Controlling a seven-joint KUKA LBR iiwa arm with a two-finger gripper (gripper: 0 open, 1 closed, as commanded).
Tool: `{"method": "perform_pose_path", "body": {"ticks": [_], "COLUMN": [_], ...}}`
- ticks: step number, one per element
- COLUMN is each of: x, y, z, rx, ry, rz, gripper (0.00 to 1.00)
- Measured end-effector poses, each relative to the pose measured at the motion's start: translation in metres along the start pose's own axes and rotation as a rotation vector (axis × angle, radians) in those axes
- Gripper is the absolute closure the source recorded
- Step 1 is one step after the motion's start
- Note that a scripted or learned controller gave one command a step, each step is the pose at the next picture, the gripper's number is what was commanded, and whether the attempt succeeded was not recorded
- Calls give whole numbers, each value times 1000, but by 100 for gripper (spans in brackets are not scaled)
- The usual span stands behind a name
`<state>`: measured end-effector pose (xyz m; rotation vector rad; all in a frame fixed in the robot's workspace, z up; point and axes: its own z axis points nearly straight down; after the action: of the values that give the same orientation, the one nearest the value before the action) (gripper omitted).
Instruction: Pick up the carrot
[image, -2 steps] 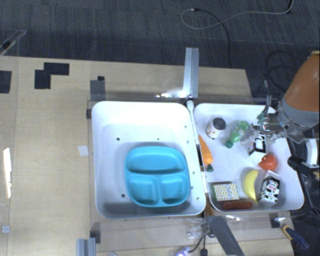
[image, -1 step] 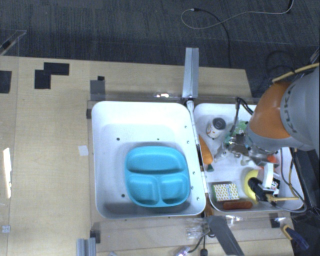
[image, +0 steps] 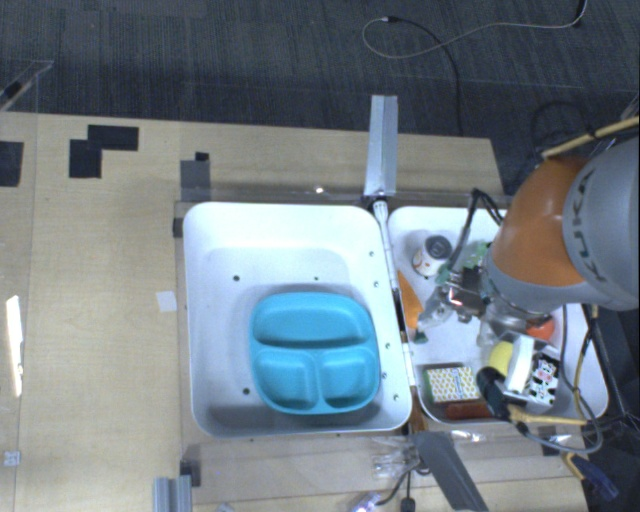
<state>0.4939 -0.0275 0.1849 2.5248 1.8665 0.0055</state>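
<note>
I see the counter (image: 100, 330) first, wide and tan, and it carries two white bins side by side. The left bin (image: 215, 250) is the bigger sight. A blue tray (image: 315, 350) with three sections lies flat in the middle of it, with nothing on it. I think it waits there as a place to put things down.

The right bin (image: 425, 225) is crowded. My arm (image: 575, 225) reaches in from the right and hangs over that bin, because the carrot is in there. Its big grey body and orange band cover much of the bin, so I cannot see everything under it.

The gripper (image: 440, 305) sits low near the left wall of the right bin. I cannot tell from here if it is spread or pressed together, and I see nothing held in it.

The carrot (image: 405, 292) looks like the thin orange strip lying along the left wall of the right bin, just beside the gripper. It is long and narrow, and it hugs the wall, so I judge it will be tricky to get around.

Smaller things lie near: a little round cup (image: 436, 247) at the top and a checkered box (image: 450, 381) at the bottom.
</note>
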Motion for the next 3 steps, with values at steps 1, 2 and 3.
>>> {"method": "perform_pose_path", "body": {"ticks": [1,2,3], "x": [0,50,51], "y": [0,-21,-20], "z": [0,0,-10], "rx": [0,-1,-3], "ry": [0,1,3], "rz": [0,214,208], "gripper": [0,0,100]}}
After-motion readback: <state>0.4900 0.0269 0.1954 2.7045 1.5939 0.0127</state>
